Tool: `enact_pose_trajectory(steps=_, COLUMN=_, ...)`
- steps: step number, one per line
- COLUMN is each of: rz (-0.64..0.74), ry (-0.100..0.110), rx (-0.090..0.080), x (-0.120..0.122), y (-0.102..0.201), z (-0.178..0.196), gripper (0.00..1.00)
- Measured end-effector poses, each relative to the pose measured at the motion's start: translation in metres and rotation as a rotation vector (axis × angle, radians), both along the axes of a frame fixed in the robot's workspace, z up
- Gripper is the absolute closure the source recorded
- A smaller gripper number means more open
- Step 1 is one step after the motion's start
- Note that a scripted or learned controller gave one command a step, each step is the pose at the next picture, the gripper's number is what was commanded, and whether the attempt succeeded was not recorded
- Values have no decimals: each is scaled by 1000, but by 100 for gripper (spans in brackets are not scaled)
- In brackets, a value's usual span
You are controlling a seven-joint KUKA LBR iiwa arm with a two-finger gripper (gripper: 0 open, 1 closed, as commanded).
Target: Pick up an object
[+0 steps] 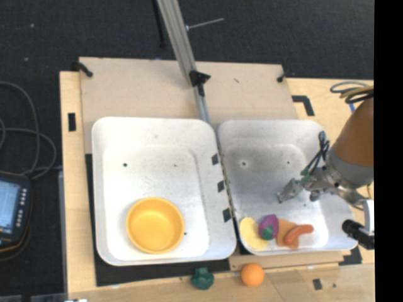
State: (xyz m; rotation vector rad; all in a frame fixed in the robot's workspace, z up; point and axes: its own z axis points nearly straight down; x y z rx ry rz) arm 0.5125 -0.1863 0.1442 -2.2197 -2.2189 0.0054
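Grey gripper (291, 192) hovers above the toy pile (277, 229) in the right bin (264, 143), approaching; finger state: cannot tell. Next, it must descend onto one toy.

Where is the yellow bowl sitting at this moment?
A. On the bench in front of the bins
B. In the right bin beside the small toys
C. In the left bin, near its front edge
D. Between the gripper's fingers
C: the yellow bowl rests upright in the left bin, near its front edge, far from the gripper over the right bin.
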Motion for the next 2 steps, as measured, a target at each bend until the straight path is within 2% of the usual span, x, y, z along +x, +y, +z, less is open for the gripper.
enact_pose_trajectory(steps=1, rz=0, ry=-7, rx=-2, x=1, y=-1, z=-43, gripper=0)
enact_pose_trajectory(steps=2, rz=-4, ry=-10, rx=-2, x=2, y=-2, z=-32, gripper=100)
